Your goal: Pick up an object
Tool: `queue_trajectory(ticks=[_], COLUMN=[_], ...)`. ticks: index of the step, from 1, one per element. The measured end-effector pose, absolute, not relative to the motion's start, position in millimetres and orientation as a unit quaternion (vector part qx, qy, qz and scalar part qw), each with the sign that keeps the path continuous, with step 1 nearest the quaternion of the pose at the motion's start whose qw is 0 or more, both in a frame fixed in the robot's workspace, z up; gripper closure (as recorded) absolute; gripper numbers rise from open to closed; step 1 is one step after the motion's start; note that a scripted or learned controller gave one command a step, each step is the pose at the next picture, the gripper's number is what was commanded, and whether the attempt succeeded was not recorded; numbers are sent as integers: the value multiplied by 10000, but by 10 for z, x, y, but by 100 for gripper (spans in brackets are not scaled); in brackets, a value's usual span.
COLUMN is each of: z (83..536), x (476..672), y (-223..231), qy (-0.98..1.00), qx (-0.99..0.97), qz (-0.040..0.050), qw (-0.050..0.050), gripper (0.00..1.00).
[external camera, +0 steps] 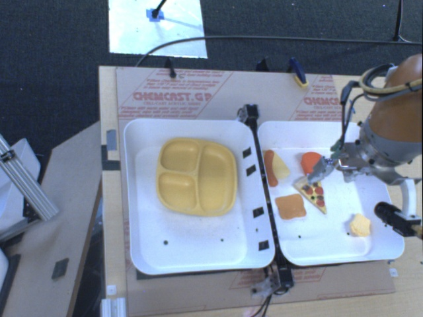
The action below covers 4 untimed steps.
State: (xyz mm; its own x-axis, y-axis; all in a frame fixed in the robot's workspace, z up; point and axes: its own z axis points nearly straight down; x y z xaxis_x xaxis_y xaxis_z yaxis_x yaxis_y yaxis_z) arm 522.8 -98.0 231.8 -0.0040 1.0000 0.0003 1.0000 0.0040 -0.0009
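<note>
The right bin (330,248) holds several toy foods. There is a red sausage (269,168) beside a pale yellow wedge (281,167), an orange-red piece (312,160), a pizza slice (313,195), a flat orange-brown square (291,207) and a small yellow chunk (360,225). My gripper (320,171) reaches in from the right and hangs low over the bin. It sits just above the wide end of the pizza slice and next to the orange-red piece, part of which it hides. Nothing visibly hangs from it.
A yellow divided plate (197,176) lies in the left bin (149,243). A black ridge (261,197) with clips separates the two bins. A black part (396,218) juts in over the right bin's right rim. Bare bin floor shows along the front of the right bin.
</note>
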Motion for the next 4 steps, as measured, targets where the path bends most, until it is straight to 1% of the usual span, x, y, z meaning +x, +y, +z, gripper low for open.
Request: queue_trajectory(ticks=[1,2,3,4], z=[1879,1308,833,960], x=[5262,5159,5173,5207], y=[-984,-958,-960,-963], qy=[-7075,-7074,-7070,-7075], qx=[-7067,-7068,-7072,-7067], qz=[14,17,-5,-32], qw=[23,29,10,-35], gripper=[0,0,0,100])
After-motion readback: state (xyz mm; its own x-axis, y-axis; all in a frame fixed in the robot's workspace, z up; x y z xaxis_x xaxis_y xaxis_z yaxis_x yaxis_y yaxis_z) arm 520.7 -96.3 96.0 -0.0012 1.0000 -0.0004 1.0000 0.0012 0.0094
